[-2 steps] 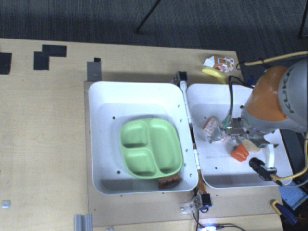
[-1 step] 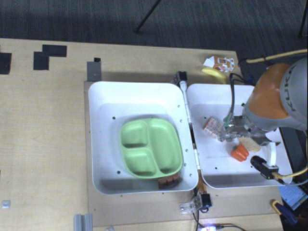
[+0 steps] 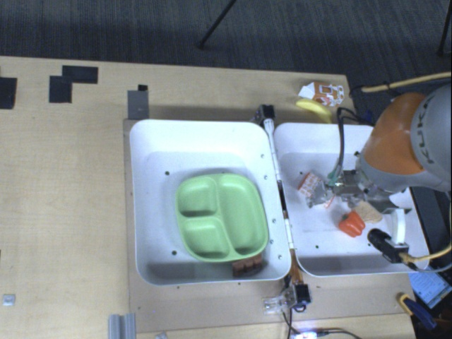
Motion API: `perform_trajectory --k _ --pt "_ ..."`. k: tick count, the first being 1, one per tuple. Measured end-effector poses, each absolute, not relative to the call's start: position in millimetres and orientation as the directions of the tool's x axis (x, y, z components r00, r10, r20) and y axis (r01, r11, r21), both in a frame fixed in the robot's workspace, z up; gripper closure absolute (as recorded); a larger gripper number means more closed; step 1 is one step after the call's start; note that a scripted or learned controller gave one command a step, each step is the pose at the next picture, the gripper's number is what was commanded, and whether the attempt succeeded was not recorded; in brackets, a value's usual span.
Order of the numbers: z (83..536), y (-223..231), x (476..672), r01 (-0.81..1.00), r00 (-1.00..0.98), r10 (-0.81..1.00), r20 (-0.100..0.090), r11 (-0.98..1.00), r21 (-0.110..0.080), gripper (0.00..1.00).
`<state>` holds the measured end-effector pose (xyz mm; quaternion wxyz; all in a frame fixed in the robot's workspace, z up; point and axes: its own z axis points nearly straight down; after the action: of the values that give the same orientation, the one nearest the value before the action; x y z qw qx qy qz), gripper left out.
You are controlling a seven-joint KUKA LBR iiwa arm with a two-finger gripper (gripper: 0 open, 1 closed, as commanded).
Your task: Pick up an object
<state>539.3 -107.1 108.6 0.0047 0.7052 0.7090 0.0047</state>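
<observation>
My gripper (image 3: 323,193) is low in the right bin (image 3: 311,256), close to its left half. A small red and white packet (image 3: 307,183) lies right beside the gripper on its left, touching or nearly so; I cannot tell whether it is gripped. An orange object (image 3: 351,224) sits on the bin floor just below the wrist, with a beige piece (image 3: 366,211) next to it. A white piece (image 3: 400,225) lies near the bin's right wall.
The left bin (image 3: 152,189) holds a green divided plate (image 3: 222,216) with a brown object (image 3: 247,265) peeking from under its front edge. Behind the right bin, a yellow item (image 3: 313,106) and a white and orange wrapper (image 3: 323,92) rest on the bench.
</observation>
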Motion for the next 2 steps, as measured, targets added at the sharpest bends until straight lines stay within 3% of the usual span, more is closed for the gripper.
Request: perform_trajectory --k 1,2 --pt "119.2 -106.5 540.7 1.0 -0.007 1.0 0.0 0.007 0.016 1.0" --pt "119.2 -106.4 540.7 1.0 -0.007 1.0 0.0 0.007 0.016 0.0"
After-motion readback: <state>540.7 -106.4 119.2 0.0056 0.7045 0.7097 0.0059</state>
